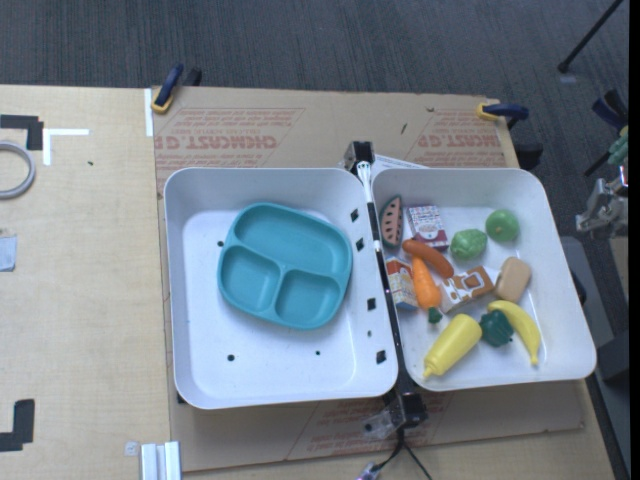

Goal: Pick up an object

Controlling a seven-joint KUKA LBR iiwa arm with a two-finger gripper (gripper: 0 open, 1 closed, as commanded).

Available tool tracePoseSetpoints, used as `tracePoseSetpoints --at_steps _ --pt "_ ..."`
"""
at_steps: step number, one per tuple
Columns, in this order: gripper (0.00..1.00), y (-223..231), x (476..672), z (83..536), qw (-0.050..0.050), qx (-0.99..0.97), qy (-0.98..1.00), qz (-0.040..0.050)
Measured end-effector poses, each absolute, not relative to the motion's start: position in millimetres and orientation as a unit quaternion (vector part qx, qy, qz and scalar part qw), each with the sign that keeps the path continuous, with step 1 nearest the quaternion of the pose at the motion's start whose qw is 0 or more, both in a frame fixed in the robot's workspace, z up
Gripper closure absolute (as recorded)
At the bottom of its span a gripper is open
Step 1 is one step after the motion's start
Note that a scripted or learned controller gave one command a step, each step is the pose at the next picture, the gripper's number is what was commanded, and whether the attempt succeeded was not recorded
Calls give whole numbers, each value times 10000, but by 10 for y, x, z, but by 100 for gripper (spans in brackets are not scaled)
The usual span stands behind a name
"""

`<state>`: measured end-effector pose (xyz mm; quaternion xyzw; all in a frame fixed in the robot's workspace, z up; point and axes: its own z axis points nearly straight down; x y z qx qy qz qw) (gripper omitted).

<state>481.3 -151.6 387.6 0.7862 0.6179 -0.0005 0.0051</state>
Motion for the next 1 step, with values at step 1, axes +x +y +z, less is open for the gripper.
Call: tracePoseSetpoints --at_steps 1 --pt "100 -1517 4825 3970 70 7844 6202 -6"
